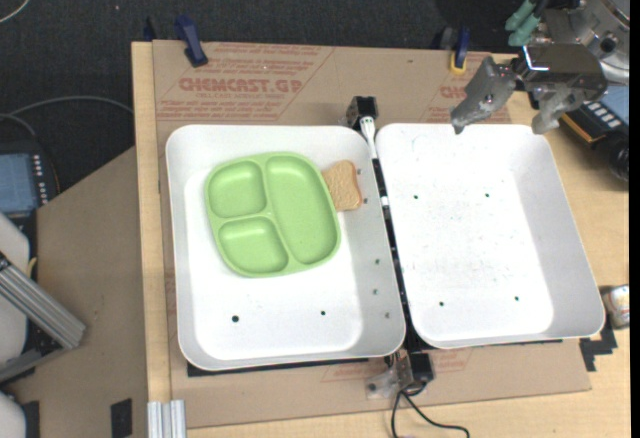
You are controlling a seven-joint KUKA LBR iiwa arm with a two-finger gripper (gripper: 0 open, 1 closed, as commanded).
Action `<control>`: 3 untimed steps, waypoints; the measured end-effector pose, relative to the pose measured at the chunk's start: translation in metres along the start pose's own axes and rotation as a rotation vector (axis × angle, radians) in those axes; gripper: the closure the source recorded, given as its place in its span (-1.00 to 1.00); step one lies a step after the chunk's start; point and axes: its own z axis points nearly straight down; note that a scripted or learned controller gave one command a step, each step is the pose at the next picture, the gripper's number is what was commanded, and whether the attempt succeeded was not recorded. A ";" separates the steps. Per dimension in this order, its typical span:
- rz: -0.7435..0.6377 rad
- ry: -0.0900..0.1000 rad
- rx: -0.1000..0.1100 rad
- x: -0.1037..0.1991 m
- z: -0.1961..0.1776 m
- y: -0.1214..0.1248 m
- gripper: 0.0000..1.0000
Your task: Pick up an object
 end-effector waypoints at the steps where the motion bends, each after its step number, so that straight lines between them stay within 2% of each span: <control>1: 0.000 -0.002 0.015 0.060 0.035 -0.001 -1.00; 2: 0.004 -0.002 0.007 0.057 0.022 0.000 1.00; 3: 0.009 -0.004 0.017 0.054 0.074 -0.001 1.00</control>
